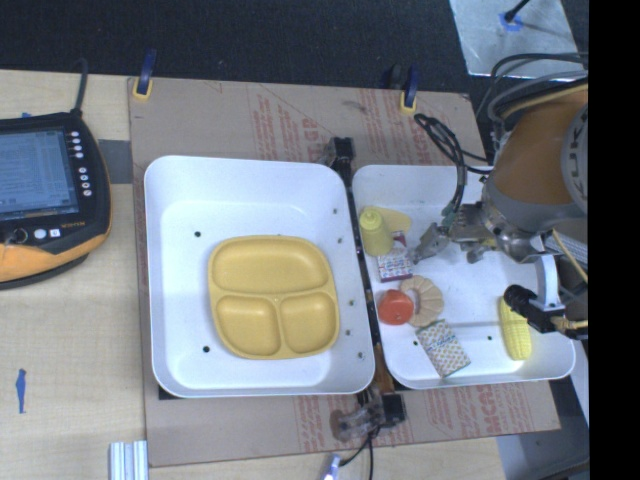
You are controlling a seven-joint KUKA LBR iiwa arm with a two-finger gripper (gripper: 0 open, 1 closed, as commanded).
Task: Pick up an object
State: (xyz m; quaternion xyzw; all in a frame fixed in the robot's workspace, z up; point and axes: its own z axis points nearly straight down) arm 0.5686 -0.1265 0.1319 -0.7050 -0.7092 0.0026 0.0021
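Note:
In the right bin (470,368), a yellow bottle (376,230) lies near the left wall, with a small pink and white packet (394,266) just below it. Lower down a red round object (395,307) touches a tan ridged disc (424,295). A patterned packet (443,349) rests near the front wall, and a yellow corn cob (516,329) lies at the right. My gripper (450,249) hovers over the bin's upper middle, to the right of the bottle. It is open, its fingers spread with nothing between them.
The left bin (180,198) holds a yellow divided plate (272,295). A tablet in an orange case (45,193) sits on the bench at far left. Black cables (445,143) trail along the arm above the right bin. Clamps stand at the bench's back edge.

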